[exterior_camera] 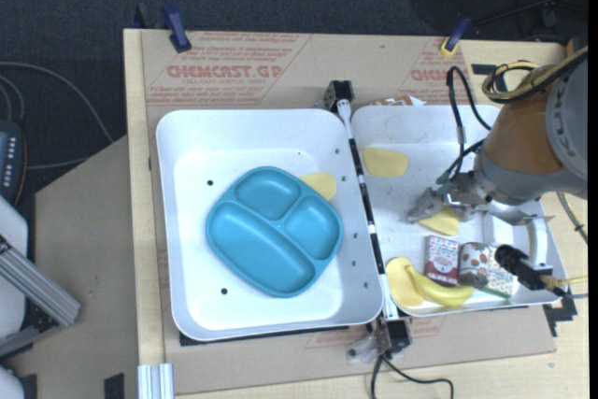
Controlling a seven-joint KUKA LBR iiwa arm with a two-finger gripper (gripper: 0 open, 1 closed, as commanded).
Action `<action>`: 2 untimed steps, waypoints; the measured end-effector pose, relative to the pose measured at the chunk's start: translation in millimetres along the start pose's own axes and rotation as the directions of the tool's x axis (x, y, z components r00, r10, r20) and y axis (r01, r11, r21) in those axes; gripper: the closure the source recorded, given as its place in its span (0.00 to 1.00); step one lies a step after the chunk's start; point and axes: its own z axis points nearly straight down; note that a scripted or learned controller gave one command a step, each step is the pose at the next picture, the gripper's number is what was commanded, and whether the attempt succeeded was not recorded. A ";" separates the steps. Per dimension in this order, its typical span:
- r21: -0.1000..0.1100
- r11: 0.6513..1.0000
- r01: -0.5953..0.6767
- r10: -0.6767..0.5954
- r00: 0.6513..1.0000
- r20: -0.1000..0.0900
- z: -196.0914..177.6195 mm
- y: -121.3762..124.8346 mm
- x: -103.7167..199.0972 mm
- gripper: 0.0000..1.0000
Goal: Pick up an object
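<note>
Gripper (432,204) hovers low over a pale yellow flat piece (441,223), just above the yellow plastic banana (425,288), finger state impossible to tell.

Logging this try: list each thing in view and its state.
Blue plate: upright, flat in the left bin.
Banana: lying in the right bin, near corner.
Small box: lying beside the banana.
Yellow piece: flat on the right bin floor.
Gripper: low over another yellow piece.
</note>
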 end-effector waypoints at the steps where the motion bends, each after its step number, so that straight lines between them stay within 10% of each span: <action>1: -0.011 1.000 0.002 -0.002 1.000 0.002 -13.5 3.4 0.4 1.00; 2: -0.011 1.000 0.002 -0.002 1.000 0.001 -13.4 3.3 0.4 0.00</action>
